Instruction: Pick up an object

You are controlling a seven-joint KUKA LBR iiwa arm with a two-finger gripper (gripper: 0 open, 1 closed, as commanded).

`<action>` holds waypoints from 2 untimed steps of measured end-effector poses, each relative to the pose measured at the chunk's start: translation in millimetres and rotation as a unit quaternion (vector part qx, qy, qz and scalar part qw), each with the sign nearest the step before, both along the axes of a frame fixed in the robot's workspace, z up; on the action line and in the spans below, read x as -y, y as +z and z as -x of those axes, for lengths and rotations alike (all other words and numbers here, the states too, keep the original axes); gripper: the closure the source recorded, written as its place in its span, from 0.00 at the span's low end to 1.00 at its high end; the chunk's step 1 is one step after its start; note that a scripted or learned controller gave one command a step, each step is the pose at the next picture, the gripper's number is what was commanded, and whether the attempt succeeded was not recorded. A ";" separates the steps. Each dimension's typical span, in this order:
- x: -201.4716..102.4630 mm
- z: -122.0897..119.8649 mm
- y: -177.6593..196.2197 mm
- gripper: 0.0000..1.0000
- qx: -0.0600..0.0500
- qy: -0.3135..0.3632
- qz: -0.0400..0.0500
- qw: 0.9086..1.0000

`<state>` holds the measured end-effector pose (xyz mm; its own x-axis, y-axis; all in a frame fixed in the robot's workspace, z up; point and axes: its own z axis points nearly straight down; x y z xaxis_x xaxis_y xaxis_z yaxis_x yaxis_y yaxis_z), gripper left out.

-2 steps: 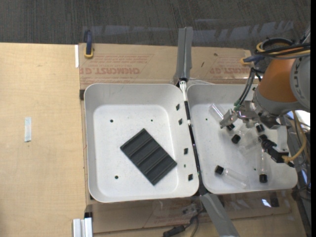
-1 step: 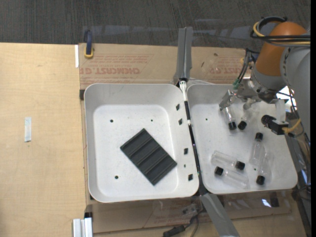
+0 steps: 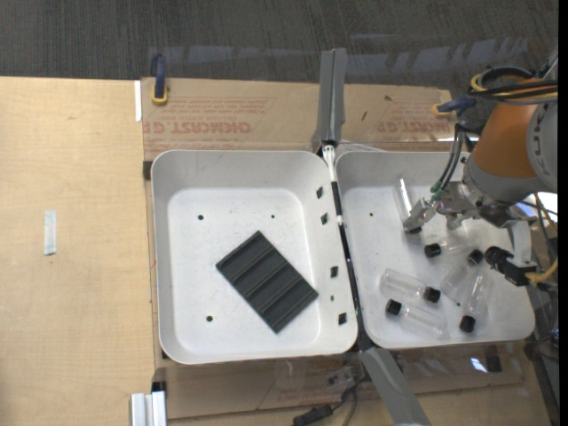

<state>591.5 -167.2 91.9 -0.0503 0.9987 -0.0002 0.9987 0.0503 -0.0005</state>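
The claw [image 3: 424, 216] hangs over the right bin [image 3: 373, 171], near its back half. I cannot tell how far open it is, and I cannot see anything held in it. It sits close to a thin silver stick [image 3: 403, 193] that lies just behind it.

The right bin is crowded. Clear little tubes [image 3: 410, 289] with black caps lie in a bunch near the front and right side, some touching each other. The back left part of this bin has more bare white floor.

The left bin [image 3: 177, 238] has lots of open room. One flat black ridged block [image 3: 266, 280] lies tilted in it, away from the walls.

The two bins touch in the middle. They sit on brown cardboard [image 3: 231, 122] on a pale wooden tabletop [image 3: 71, 238]. The floor behind is dark carpet [image 3: 222, 16].
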 end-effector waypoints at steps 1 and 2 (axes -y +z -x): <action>1.1 0.2 9.2 1.00 0.000 -0.001 0.000 1.000; -22.7 -65.6 105.3 1.00 0.001 0.028 0.001 1.000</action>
